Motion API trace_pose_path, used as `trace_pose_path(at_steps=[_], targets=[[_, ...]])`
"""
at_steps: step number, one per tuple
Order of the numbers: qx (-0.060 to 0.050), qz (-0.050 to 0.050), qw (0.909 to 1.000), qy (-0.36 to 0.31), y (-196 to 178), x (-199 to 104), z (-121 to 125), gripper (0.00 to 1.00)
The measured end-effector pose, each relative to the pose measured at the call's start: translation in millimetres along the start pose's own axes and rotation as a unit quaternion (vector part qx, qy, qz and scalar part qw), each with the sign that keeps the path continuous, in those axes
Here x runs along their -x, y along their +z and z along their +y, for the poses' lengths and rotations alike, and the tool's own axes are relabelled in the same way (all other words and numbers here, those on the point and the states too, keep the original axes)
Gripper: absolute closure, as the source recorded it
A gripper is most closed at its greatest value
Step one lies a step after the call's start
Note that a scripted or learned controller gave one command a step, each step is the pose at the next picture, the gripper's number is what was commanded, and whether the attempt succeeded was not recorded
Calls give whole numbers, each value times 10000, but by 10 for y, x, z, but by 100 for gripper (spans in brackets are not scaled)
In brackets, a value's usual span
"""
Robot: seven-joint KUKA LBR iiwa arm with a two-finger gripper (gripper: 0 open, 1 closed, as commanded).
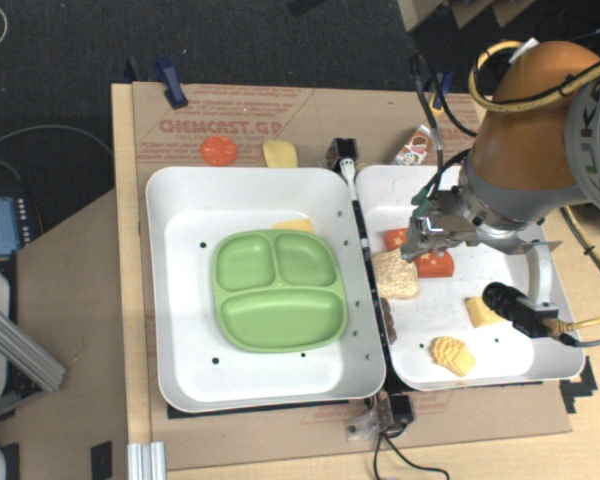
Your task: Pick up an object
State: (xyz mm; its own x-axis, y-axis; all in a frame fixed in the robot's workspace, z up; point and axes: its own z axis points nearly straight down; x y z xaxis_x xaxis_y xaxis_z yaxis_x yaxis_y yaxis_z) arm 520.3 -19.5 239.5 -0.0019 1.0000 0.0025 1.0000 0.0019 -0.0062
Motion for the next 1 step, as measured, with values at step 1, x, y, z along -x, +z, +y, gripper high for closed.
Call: trace_pose_path(at_steps=[1], targets=[[31,-6,10000,-8,-118,-311,-84,100]])
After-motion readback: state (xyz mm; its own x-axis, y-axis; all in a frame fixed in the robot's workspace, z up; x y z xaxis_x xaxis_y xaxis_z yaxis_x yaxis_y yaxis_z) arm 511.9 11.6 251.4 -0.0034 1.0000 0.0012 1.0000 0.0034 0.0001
